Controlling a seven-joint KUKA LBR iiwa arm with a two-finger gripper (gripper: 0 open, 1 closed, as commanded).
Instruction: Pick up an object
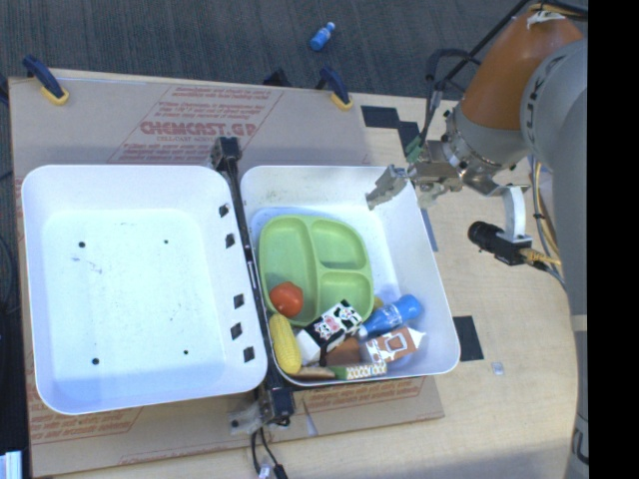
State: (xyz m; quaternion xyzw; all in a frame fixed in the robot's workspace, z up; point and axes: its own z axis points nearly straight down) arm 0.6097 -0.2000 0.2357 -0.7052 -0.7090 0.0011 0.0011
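The right bin [414,230] holds a green divided plate [318,259], a red tomato [287,298], a yellow corn cob [284,342], a black-and-white carton [337,321], a blue bottle [393,315] and a brown-and-white carton [392,346]. My gripper [385,188] hangs over the bin's far right corner, above and right of the plate. Nothing shows between its fingers.
The left bin [130,277] lies beside the right one, joined by a black clamp strip [238,247]. Cardboard [190,123] lies under both bins. Blue and yellow clamps [335,85] hold its far edge. A small blue object [320,36] lies on the floor beyond.
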